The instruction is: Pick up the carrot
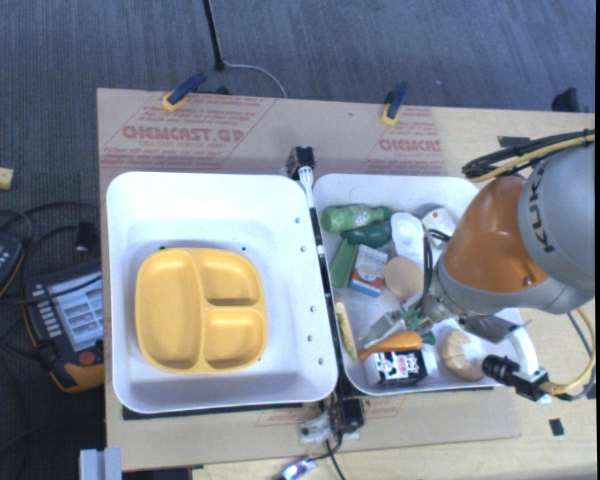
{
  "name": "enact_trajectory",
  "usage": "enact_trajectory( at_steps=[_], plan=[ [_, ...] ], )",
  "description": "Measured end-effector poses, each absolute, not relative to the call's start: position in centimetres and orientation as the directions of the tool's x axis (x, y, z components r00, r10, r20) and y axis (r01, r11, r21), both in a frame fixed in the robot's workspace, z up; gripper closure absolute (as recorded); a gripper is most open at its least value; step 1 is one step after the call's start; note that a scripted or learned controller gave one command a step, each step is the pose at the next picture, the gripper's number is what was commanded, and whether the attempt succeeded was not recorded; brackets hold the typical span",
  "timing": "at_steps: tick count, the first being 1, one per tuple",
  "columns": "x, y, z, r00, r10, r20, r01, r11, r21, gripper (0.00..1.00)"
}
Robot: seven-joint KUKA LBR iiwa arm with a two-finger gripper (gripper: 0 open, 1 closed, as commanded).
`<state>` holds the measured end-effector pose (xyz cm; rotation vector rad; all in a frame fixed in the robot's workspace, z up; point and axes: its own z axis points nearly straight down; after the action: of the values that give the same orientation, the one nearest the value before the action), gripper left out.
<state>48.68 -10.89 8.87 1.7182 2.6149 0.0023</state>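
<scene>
Hovering low over right bin, gripper hanging among clutter; finger state not discernible. Carrot lying near bin's front edge, touching black-and-white carton, just beside gripper. Advising: centring over carrot's middle, aligning fingers across its narrow width, avoiding carton and neighbouring pale round item while descending.
</scene>
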Motion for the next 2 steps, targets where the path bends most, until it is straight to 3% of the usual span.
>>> enact_trajectory(
  at_steps=[1, 2],
  plan=[
    [48.77, -10.84, 9.93, -0.397, 0.918, -0.009, 0.918, 0.397, 0.010, 1.00],
    [48.76, -10.83, 9.91, -0.397, 0.918, -0.009, 0.918, 0.397, 0.010, 0.00]
  ],
)
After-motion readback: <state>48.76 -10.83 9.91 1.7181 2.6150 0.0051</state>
